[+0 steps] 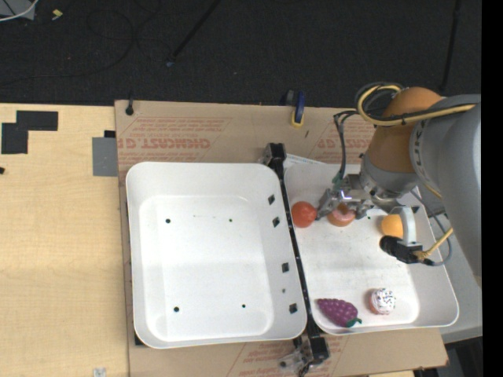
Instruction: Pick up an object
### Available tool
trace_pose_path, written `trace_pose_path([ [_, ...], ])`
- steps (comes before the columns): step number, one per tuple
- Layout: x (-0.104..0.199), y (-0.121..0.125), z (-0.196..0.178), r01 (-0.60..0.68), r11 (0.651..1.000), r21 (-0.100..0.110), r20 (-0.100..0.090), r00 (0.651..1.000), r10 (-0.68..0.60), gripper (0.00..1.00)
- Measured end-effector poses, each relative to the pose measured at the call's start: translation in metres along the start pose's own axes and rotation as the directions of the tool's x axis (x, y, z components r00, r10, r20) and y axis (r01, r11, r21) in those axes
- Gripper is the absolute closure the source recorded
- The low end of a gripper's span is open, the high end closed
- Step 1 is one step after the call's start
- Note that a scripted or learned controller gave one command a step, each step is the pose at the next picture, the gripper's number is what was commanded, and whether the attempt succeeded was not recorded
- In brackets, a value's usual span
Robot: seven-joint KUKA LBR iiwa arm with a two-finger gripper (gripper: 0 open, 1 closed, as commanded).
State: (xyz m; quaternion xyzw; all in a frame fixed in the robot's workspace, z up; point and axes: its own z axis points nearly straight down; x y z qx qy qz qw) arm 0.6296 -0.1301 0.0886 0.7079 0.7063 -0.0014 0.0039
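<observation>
While tool (343, 204) sits low over peach-coloured fruit (341, 217), grip state unclear; centre it, clear of red tomato (304, 214), then lift straight.

Both bins, the left bin (204, 254) and the right bin (357, 277), look like smooth white plastic with a soft sheen, resting on matt brown printed cardboard (204, 136) over a pale wood-grain worktop (55, 250). The purple grape bunch (338, 311) looks bumpy and plasticky, while the red ball (304, 213) and orange piece (392, 226) appear smooth. The arm (444, 151) has a smooth grey casing and a glossy orange band (397, 128).
</observation>
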Motion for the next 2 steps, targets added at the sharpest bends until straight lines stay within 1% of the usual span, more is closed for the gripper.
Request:
trace_pose_path([
  [1,0.001,-0.001,-0.009,-0.001,1.000,0.006,-0.005,1.000,0.001,1.00],
  [2,0.083,0.016,-0.129,0.007,1.000,0.000,-0.008,1.000,-0.007,1.00],
])
